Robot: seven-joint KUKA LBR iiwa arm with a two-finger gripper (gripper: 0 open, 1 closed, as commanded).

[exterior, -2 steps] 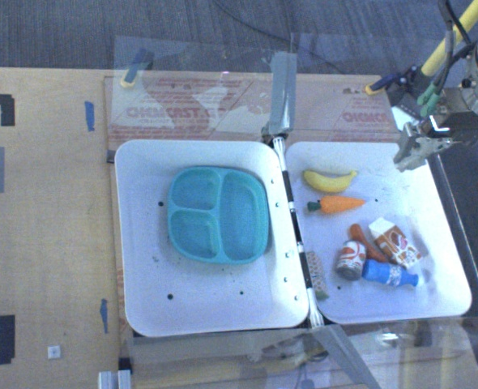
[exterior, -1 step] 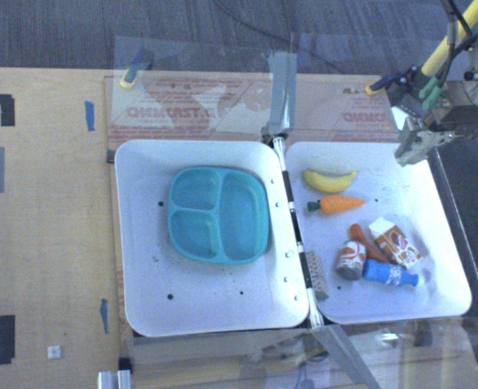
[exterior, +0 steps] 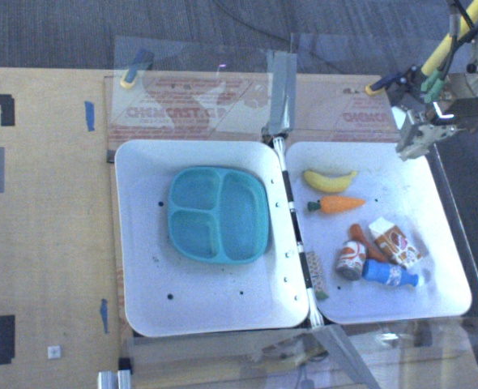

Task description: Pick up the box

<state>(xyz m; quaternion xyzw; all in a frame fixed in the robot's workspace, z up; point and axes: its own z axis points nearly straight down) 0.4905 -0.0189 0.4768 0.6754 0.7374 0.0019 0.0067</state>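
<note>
The box [exterior: 395, 244] is a small white and orange-brown carton lying in the right bin [exterior: 441, 217], toward its right side. It touches a blue bottle [exterior: 390, 275] in front of it and an orange-red hot-dog-like toy [exterior: 363, 240] on its left. My gripper [exterior: 417, 142] hangs over the bin's far right corner, well behind the box and apart from it, with nothing seen in it.
A banana [exterior: 329, 181] and a carrot [exterior: 339, 205] lie in the right bin's far left part. A red and white can [exterior: 351, 259] sits left of the bottle. The left bin [exterior: 142, 282] bears a teal divided plate [exterior: 219, 215].
</note>
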